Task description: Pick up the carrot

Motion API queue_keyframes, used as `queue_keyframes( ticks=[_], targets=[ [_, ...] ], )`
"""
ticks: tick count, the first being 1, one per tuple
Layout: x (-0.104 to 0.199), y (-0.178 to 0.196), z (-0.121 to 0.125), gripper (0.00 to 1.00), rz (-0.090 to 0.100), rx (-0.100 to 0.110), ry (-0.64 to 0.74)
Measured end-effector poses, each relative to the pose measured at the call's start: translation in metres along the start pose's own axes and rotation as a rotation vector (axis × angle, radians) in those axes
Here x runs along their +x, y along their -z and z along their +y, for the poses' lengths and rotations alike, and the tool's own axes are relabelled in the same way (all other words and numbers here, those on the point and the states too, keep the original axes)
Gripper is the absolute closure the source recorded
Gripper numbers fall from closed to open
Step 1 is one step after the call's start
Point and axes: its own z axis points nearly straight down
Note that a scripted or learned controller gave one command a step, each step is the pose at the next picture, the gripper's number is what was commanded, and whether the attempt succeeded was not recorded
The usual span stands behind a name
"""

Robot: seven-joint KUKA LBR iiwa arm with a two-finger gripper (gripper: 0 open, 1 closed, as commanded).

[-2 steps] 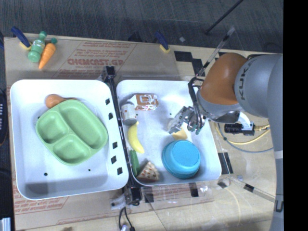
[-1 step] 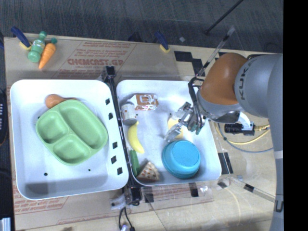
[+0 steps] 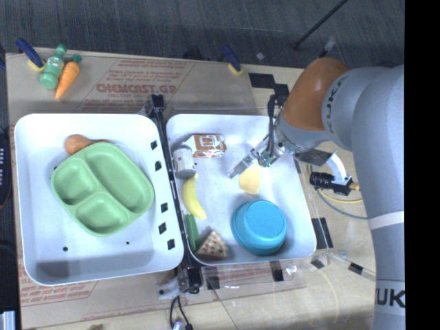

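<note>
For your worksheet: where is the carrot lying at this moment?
In the camera view the carrot lies outside both bins, on the bench at the upper left, touching a green bottle on its left, above the left bin.

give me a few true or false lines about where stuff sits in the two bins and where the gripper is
1. The green three-compartment plastic plate lies in the left white bin. True.
2. The round blue bowl sits in the left bin. False: it is in the right white bin.
3. The orange toy carrot lies outside both bins, on the bench beyond the left bin. True.
4. The gripper hovers over the carrot. False: it is over the right bin, near the pale yellow piece.
5. The yellow banana rests on the green plate. False: it lies in the right bin.
</note>
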Motion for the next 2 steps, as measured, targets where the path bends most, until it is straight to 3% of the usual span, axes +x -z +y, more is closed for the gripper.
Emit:
queue_keyframes(
  ticks=[1,2],
  targets=[
    [-0.025,0.016,0.037,0.0,0.002,0.0,0.295],
    [0.061,-0.001,0.038,0.0,0.004,0.0,0.478]
  ],
)
